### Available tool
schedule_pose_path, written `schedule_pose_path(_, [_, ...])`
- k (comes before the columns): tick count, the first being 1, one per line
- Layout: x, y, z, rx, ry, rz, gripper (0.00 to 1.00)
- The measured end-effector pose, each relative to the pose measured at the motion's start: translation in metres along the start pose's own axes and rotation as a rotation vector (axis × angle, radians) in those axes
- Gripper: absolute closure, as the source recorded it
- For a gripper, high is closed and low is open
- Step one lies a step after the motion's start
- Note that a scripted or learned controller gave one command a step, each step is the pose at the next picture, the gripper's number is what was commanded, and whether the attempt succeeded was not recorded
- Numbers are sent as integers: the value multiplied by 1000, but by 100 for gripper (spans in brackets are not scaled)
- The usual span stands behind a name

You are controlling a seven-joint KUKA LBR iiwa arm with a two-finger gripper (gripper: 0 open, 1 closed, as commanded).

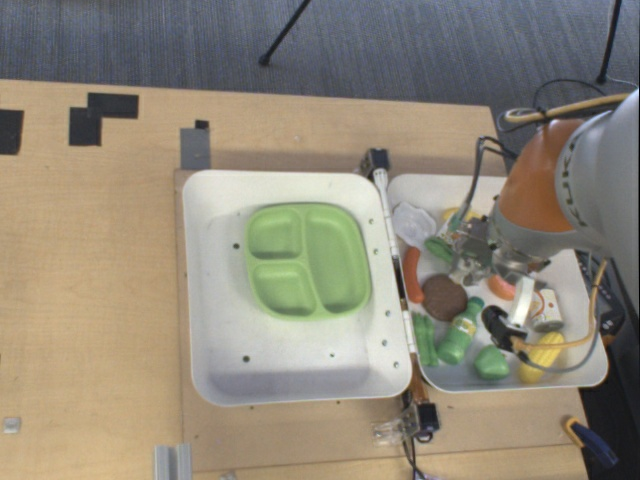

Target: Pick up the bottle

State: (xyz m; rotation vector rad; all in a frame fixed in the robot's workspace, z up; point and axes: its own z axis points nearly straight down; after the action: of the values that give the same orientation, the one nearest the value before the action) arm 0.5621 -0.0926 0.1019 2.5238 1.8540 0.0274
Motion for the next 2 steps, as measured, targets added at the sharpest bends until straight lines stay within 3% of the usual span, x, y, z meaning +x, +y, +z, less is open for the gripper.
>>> schedule_pose_path(2, [-13,-64,9,-12,-8,-434,100])
